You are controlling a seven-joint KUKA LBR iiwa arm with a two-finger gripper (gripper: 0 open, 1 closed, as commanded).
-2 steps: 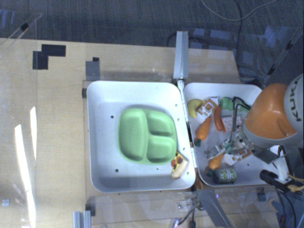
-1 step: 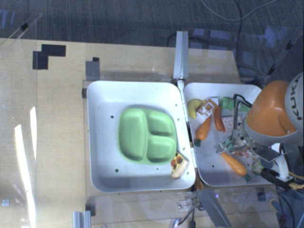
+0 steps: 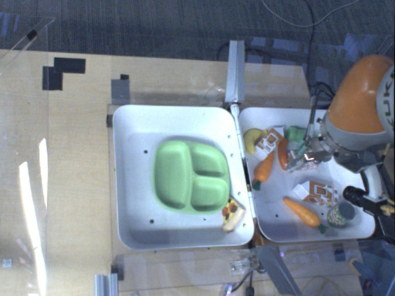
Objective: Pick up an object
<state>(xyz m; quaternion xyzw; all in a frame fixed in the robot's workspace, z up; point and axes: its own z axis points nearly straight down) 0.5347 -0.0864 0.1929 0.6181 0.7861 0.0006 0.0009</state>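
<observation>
Pale wood desk (image 3: 74, 165) under me carries two white bins. My claw (image 3: 307, 155) hangs low in the right bin (image 3: 364, 230), over an orange-red piece (image 3: 282, 155) near its far edge; I cannot tell its grip. That piece looks light, smooth, likely slippery; I'd pinch its middle. Carrots (image 3: 302, 211), a banana (image 3: 250, 140), cartons (image 3: 320, 192) and a can (image 3: 338, 216) lie around. A green tray (image 3: 190, 175) fills the left bin (image 3: 133, 184).
</observation>
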